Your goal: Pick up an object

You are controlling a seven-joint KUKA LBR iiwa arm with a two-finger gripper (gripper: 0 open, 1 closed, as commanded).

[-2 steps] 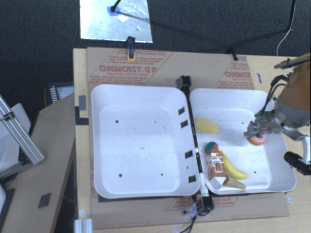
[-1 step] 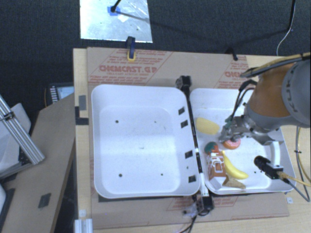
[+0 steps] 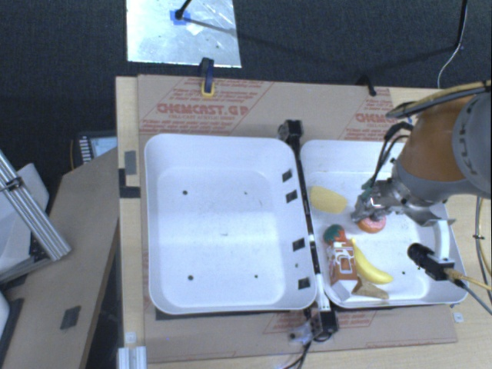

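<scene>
The right bin point(image 3: 350, 154) holds a pale yellow lemon-shaped piece point(image 3: 328, 200), a small red-orange round piece point(image 3: 373, 224), a green and orange ball point(image 3: 334, 234), an orange carton point(image 3: 341, 264), a yellow banana point(image 3: 369, 268) and a tan wedge point(image 3: 372, 290). My gripper point(image 3: 370, 209) hangs low in this bin, directly over the red-orange piece and touching or nearly touching it. The grey and orange arm point(image 3: 434, 148) comes in from the right and covers the back right part of the bin.
The left bin point(image 3: 157, 206) lies beside the right one, with black clips point(image 3: 293, 196) along the shared rim. A black fitting point(image 3: 429, 261) sits on the right bin's right rim. Cardboard point(image 3: 254, 106) underlies both bins.
</scene>
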